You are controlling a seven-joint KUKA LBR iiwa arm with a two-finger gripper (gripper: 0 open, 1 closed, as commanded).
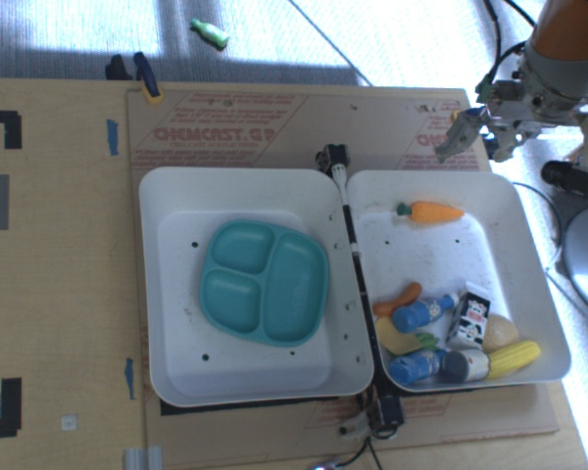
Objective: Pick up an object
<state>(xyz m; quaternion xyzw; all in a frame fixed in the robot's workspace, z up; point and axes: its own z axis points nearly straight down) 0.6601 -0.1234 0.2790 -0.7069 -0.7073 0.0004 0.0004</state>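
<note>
Toys lie in the right bin (529, 253). An orange carrot (429, 212) rests alone near its far wall. At the near end sits a heap: two blue bottles (421, 313) (417, 365), a black-and-white carton (470, 319), a yellow corn cob (513, 358), a yellow banana (400, 338) and a small orange piece (398, 299). My gripper (480, 137) hangs above the bench just beyond the bin's far right corner, up and to the right of the carrot. It is open with nothing between its fingers.
The left bin (167, 262) holds a teal divided plate (265, 282). A black clamp (331, 157) sits where the two bins meet at the far side. Cables (505, 13) trail off the arm at the upper right.
</note>
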